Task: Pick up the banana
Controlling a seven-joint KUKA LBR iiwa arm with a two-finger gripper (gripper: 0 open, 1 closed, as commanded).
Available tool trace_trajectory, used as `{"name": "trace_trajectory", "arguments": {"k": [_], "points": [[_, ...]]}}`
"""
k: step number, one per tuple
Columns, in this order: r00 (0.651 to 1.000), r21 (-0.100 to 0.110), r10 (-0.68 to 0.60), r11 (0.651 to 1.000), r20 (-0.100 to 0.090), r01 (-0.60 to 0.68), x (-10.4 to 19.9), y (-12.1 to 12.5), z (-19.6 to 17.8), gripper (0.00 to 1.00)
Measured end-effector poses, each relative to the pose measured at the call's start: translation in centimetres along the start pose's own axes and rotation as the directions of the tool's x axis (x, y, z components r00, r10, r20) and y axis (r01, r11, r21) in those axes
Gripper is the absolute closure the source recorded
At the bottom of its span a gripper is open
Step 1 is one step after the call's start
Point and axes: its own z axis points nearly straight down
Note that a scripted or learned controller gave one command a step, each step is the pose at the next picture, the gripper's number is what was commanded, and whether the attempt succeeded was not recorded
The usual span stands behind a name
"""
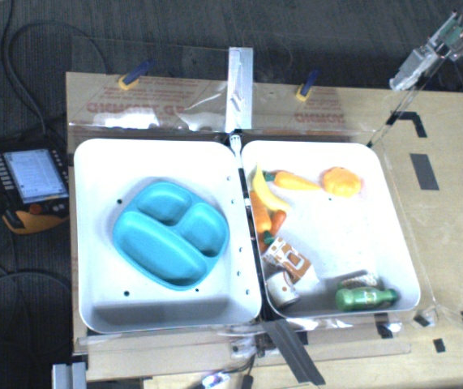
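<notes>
The banana (258, 191) lies untouched along the right bin's (393, 241) left wall (far end), beside a carrot (272, 219); the gripper (430, 53) hangs well apart at far right — whether its fingers are parted cannot be told.

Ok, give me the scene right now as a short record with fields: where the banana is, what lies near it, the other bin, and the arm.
target: yellow curved banana, at the left wall of the right white bin
neighbours: orange carrot-like piece against it; long yellow-orange vegetable and round orange fruit to its right
front of right bin: green bottle, brown-and-white packet
left white bin: blue divided plastic plate
arm: hardly in view, top right corner
gripper: not in view
banana status: lying in the bin, not grasped
</notes>
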Motion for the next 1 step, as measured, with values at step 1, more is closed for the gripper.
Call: {"name": "trace_trajectory", "arguments": {"k": [1], "points": [[1.0, -0.002, -0.002, 1.0, 0.001, 0.002, 0.05, 0.15, -0.98, 1.0]]}}
